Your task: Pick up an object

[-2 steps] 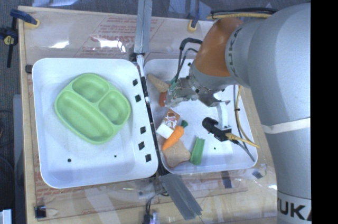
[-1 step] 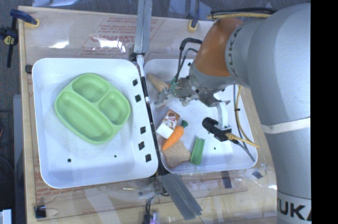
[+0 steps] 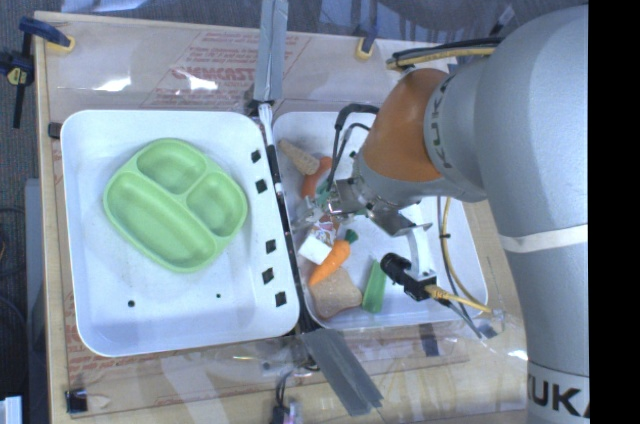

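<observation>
**Reaching Down Into the Right Bin**

Comes in from the right side of the bench (image 3: 150,77) as a big grey arm (image 3: 525,132), with an orange band (image 3: 400,137) near its end. Bends down over the right bin (image 3: 462,262), about the middle of it and closer to the wall next to the left bin (image 3: 80,242). Ends in the gripper (image 3: 335,202), down low among the small things there. Cannot tell if wide or narrow, since tucked under the arm's own end. Cannot tell if holding anything either.

Just past the gripper, toward the right bin's edge nearest the camera: a little heap of bright scraps (image 3: 326,230), then a white piece (image 3: 314,251), then an orange carrot (image 3: 333,261) lying tilted. At the carrot's lower end, touching it, a tan block (image 3: 337,295) close to that same edge. Just beside the block, a green piece (image 3: 374,285), leaning a bit.

Up toward the far edge of the same bin: a tan cone (image 3: 297,156) close to the wall by the left bin, and a red-orange piece (image 3: 316,178) just beside it, near the gripper.

In the middle of the left bin: a green plate (image 3: 175,204) with three dips, lying flat and turned at a slant, well apart from all the things in the right bin.
</observation>
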Robot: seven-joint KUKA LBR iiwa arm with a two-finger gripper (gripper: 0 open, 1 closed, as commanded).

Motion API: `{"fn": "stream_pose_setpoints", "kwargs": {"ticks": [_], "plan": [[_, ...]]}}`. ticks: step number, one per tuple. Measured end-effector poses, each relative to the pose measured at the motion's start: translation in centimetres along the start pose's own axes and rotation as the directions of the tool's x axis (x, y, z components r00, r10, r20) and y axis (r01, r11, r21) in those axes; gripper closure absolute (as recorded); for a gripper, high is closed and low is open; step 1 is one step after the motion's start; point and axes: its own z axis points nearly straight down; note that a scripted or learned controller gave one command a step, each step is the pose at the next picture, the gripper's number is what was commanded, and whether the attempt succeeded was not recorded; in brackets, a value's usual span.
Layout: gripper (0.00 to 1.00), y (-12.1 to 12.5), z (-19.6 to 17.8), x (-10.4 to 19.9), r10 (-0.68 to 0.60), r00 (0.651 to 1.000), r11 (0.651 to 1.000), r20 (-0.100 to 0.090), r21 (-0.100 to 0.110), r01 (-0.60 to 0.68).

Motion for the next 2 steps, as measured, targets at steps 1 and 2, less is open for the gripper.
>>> {"fn": "stream_pose_setpoints", "kwargs": {"ticks": [1,2], "plan": [[1.0,0.2,-0.8,0.6,-0.011,1.0,1.0,-0.008,0.002,0.011],[1.0,5.7,-9.8,3.9,0.027,1.0,1.0,-0.012,0.006,-0.027]]}}
